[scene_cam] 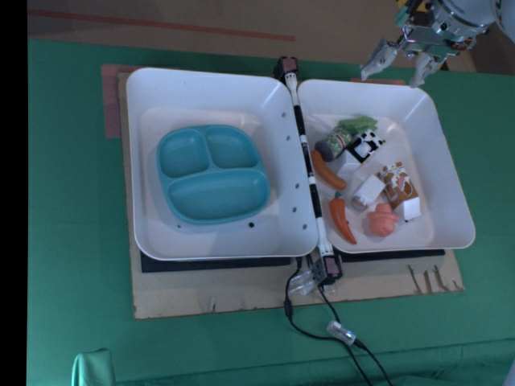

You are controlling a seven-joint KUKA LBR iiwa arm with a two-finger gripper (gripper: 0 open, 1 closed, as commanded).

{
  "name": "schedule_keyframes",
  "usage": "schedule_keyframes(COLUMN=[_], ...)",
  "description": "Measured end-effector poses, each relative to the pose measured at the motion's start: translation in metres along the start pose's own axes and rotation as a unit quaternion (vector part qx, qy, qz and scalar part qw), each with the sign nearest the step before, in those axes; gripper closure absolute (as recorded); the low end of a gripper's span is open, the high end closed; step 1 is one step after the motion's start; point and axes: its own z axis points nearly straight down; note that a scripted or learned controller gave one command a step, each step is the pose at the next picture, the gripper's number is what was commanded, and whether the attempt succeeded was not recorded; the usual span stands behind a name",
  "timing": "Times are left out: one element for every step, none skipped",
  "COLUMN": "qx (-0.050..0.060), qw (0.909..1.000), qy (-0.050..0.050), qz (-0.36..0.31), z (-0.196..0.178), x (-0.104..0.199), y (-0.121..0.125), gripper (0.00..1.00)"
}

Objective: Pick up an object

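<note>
Soft, even overhead light, faint shadows, slightly blurred, bins glare-free.

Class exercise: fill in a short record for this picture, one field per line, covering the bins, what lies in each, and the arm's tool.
left bin: holds a blue divided plate
right bin: holds toy foods
toy foods seen: two carrots, a pink piece, a black-and-white block
tool: fingers spread, above the right bin's far rim, holding nothing
task state: no object picked yet
</note>
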Motion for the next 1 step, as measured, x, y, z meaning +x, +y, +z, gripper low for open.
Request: schedule_keyframes(qx=[-0.002], qw=[1.0], qy=[-0.001], qz=[-0.001], z=[0.0967], x=[-0.0017], y=[0.0072], gripper=[0.0])
